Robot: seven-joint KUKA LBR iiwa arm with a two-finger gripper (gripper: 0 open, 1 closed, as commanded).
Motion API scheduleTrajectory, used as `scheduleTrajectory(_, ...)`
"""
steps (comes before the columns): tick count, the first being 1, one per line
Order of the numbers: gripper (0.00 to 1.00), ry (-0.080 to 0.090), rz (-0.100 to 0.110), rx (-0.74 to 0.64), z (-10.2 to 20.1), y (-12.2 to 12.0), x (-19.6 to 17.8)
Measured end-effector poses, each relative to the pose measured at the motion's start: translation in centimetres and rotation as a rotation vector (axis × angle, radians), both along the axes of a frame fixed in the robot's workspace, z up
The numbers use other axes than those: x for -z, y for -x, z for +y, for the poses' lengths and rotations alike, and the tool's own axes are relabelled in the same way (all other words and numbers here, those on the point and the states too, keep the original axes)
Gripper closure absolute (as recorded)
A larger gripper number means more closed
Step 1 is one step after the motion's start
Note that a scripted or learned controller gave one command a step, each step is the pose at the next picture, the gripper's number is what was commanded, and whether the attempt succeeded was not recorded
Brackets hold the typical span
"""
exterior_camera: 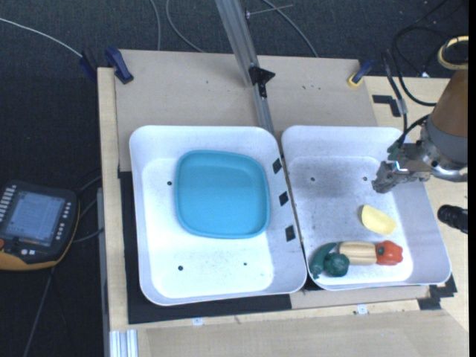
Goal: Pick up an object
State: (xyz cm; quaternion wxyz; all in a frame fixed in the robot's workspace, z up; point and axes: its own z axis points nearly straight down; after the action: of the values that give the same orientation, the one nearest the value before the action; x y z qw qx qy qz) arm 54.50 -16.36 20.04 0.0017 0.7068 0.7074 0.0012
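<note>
The right bin (335, 162) holds a small yellow piece (378, 219), a tan cylinder (357, 253), a red piece (389, 253) at the cylinder's right end and a dark green piece (329, 262) at its left end, all near the bin's front right. My gripper (385, 181) hangs over the right side of this bin, just above and behind the yellow piece, with nothing seen between its fingers. The left bin (149, 222) carries a light blue square plate (222, 193).
A slanted metal pole (242, 36) rises from behind the seam between the bins. Blue clamps (117, 64) and a yellow clamp (361, 71) grip the board's back edge. A pendant (33, 222) lies on the floor at left. Cables run across the dark carpet.
</note>
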Motion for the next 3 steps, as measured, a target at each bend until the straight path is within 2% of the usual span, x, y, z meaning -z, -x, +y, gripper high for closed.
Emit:
scheduleTrajectory(1, 1.0, 0.0, 0.0, 0.0, -0.3, -0.8, -4.6)
scheduleTrajectory(2, 1.0, -0.002, 0.002, -0.004, 4.7, -2.7, -5.4)
scheduleTrajectory(3, 1.0, -0.002, 0.004, -0.004, 9.8, -3.5, -4.2)
